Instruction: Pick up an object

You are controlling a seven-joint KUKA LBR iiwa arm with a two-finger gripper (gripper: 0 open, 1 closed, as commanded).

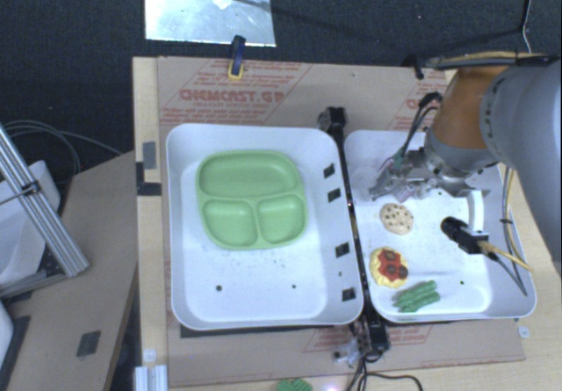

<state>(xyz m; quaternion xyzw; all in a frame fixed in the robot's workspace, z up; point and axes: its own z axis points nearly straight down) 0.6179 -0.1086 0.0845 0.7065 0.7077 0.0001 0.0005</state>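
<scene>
Gripper (387,186) hangs low over the far left part of the right bin (457,286), at the end of the grey arm (520,113) with its orange band (460,113). How wide it stands cannot be made out from this angle, and nothing is seen held in it. Just beside it, on its near side, a round cookie (397,219) lies on the bin floor. Farther out on the same side is a toy pizza (388,266), and beyond that some green beans (415,296) near the front rim. Well off to the gripper's left in the view, a green divided plate (253,199) sits in the left bin (255,294).
</scene>
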